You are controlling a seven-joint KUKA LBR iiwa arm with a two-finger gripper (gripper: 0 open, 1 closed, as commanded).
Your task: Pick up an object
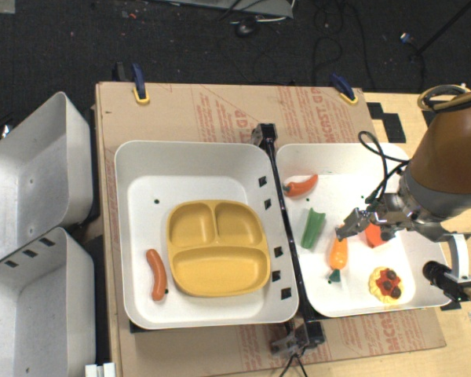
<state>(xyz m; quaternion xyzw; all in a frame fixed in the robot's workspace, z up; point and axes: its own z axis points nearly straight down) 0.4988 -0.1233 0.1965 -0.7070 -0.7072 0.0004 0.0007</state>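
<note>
Gripper [359,226] hovering in right bin [424,301], finger state indiscernible. Carrot [339,254] just below-left, apart; orange block [376,236] touching at right.

A brown bench [220,104] bears two white bins [133,234] side by side.

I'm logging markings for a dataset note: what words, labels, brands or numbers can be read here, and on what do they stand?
Red printing on the brown board under the bins, near its top edge: upside down and blurred, not readable.
Red printing along the board's bottom right edge: blurred, not readable.
The white bins, yellow divided plate and toy foods: no text seen.
</note>
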